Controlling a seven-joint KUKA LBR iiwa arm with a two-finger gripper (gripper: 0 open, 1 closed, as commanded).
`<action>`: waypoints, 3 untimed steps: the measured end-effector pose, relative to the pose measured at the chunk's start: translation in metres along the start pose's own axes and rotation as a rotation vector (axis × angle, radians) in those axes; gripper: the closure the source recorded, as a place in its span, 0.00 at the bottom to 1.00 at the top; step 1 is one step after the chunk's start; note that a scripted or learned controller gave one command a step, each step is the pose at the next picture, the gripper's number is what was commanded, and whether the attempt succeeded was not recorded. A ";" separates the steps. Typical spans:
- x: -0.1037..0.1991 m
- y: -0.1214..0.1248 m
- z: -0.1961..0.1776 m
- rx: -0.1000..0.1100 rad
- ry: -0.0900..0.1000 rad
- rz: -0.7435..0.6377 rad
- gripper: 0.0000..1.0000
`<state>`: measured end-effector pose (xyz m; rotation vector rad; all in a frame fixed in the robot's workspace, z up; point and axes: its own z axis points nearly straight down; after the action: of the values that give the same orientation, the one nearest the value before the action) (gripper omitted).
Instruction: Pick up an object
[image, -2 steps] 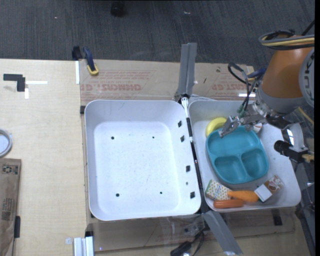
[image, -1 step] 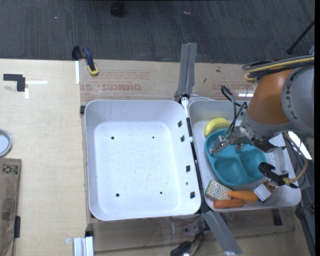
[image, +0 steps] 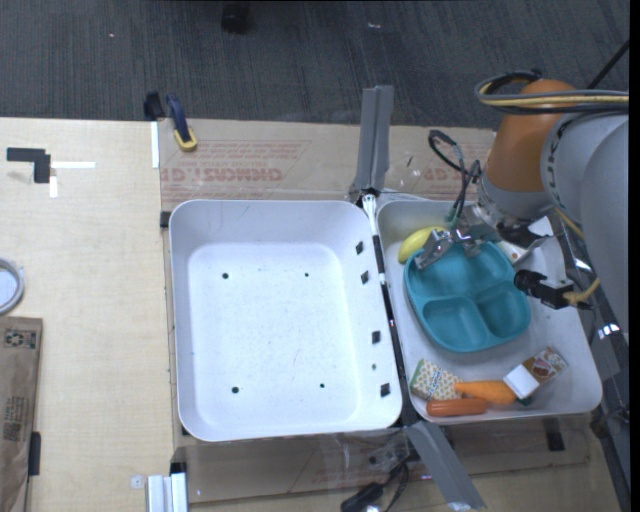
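Gripper (image: 438, 247): low in the right bin (image: 570, 400), at the far-left rim of the blue divided tray (image: 470, 300); whether the claw is clenched or released cannot be told.
Banana (image: 413, 243): just beside the gripper, against the tray's far-left edge.
Near wall: patterned packet (image: 433, 379), carrot (image: 485, 390), red sausage (image: 457, 407), small carton (image: 533, 374).
Left bin (image: 185, 300): well apart from the arm.

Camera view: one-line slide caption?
Two-finger gripper poised at the blue divided plastic tray and yellow banana in the right white bin.
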<state>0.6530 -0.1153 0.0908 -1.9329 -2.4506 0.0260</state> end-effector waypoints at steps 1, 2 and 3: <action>-0.002 0.003 -0.012 -0.018 -0.010 0.000 1.00; -0.002 0.003 -0.012 -0.017 -0.010 -0.001 0.00; -0.002 0.003 -0.022 -0.019 -0.012 -0.001 1.00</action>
<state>0.6574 -0.1170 0.1122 -1.9453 -2.4680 0.0137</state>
